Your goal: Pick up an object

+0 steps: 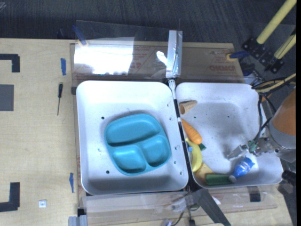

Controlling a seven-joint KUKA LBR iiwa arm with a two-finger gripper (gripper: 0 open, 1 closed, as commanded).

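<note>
Claw (236, 150) low in right bin (221, 102), above blue-capped bottle (243, 166).

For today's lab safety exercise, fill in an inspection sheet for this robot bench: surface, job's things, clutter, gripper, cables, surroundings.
Surface: wooden bench bearing a left bin and a right bin.
Job's things: right bin holds carrot, banana, green vegetable, cone-shaped piece, blue-capped item.
Clutter: blue divided tray in left bin.
Gripper: gripper low in the right bin, above the blue-capped item; grasp unclear.
Cables: dark cables along the arm.
Surroundings: screwdriver on bench, yellow poles top right.
</note>
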